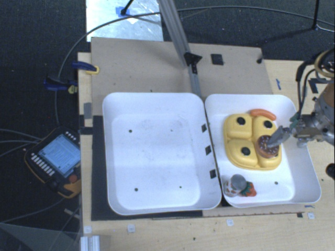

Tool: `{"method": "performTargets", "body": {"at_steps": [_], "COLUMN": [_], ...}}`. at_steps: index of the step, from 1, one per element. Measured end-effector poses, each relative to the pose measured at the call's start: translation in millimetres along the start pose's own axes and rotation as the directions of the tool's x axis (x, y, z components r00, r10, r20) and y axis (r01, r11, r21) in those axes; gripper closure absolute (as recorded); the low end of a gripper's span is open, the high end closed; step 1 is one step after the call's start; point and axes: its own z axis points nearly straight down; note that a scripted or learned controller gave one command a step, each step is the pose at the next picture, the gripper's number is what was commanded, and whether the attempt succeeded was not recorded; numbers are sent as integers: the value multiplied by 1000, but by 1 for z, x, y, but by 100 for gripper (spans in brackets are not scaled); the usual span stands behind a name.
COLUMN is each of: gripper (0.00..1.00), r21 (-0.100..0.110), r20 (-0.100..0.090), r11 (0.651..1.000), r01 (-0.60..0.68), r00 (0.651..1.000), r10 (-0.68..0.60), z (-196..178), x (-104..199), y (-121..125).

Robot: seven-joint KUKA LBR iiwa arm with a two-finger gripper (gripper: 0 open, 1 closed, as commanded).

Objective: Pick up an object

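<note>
Even, diffuse light from above leaves the white bins (157, 156) bright, nearly washed out, with only faint shadows at their rims. A reflective panel (123, 14) glares at top left. The picture is slightly soft and grainy

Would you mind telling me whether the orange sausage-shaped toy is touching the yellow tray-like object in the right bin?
Touching. In the camera view, the orange sausage toy lies against the top edge of the yellow object, with no white bin floor visible between them.
</note>
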Motion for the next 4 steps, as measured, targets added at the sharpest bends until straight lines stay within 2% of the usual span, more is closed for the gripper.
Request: {"method": "performTargets", "body": {"at_steps": [1, 3, 4], "gripper": [0, 0, 0], "r21": [-7, -2, -2], "r20": [1, 0, 0], "r11": [1000, 1000, 1000], "r01": [2, 0, -1], "r00": [1000, 1000, 1000], "r10": [-2, 0, 1], "z": [-3, 94, 140], "x": [0, 12, 5], "y": [1, 0, -3]}}
